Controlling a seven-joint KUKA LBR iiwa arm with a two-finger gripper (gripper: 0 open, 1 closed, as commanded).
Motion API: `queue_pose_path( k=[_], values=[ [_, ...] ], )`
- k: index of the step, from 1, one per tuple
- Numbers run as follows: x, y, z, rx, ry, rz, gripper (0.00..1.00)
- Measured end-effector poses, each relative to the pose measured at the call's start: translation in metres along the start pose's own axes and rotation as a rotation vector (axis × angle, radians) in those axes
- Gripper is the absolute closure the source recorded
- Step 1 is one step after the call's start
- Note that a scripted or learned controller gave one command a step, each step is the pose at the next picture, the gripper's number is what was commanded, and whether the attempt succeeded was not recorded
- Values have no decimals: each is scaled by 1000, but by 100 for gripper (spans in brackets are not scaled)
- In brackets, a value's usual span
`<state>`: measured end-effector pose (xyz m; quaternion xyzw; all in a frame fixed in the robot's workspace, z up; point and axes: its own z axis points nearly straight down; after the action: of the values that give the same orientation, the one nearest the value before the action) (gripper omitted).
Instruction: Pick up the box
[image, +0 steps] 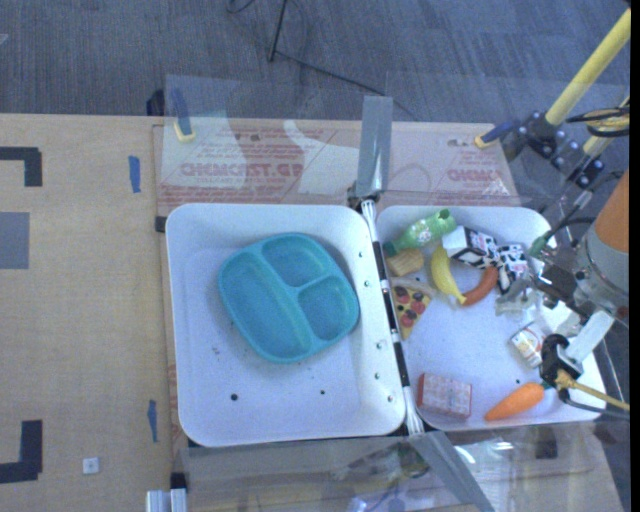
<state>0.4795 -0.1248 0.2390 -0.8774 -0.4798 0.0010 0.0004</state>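
Observation:
The box is small, flat and reddish-pink. It lies in the right bin near its front left corner. The grey arm comes in from the right edge. My gripper hangs over the right half of that bin, beside a black-and-white cow-patterned toy. It is well back and to the right of the box and apart from it. Nothing can be made out in its grasp.
An orange carrot lies just right of the box. A banana, a pizza slice, a green toy and a small packet share the right bin. A blue divided plate sits in the left bin.

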Motion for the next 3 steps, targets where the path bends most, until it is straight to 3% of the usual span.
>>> queue_pose_path(
  k=[1, 2, 3],
  values=[
    [-6, 3, 136, -1, 1, -107, 0],
    [3, 74, -18, 0, 0, 126, 0],
    [-11, 23, 122, 2, 1, 98, 0]
  ],
)
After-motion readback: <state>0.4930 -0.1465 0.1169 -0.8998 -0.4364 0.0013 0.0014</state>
